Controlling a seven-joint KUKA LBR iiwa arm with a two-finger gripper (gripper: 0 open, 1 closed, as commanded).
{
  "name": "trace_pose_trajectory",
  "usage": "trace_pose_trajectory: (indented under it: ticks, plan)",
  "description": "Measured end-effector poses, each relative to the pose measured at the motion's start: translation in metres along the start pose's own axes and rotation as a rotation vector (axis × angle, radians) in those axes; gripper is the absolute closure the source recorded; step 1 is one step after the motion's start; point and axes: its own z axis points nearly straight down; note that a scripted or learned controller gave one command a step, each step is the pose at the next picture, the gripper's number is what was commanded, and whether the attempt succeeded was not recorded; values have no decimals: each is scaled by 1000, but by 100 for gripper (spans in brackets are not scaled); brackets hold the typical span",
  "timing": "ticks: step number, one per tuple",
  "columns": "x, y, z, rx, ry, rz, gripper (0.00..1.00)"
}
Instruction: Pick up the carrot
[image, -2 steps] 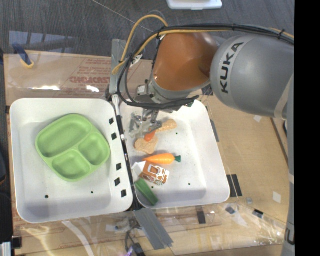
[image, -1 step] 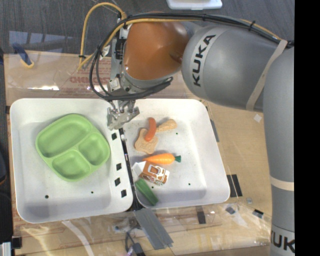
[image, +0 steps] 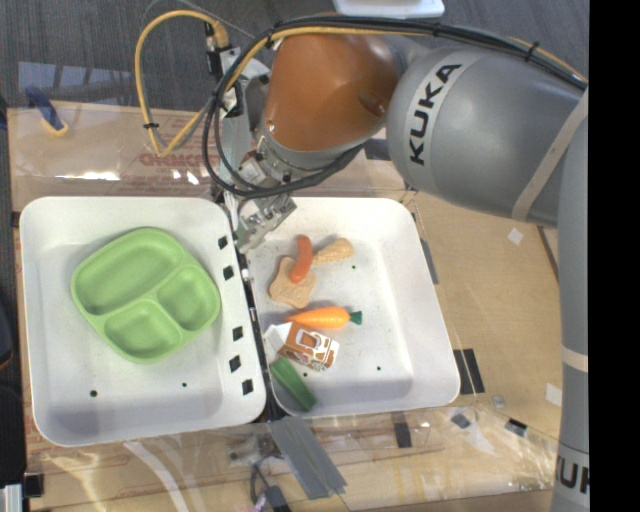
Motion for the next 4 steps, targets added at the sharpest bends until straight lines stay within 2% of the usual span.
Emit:
trace_pose_trajectory:
  ticks: [1,2,3,4]
  plan:
    - [38,27,12,-6,-1,-228,100]
    - [120,63,93,-2,-3,-885,100]
    - [54,124,10,-5,0,-667,100]
    - [61,202,71,-8,-3,-712,100]
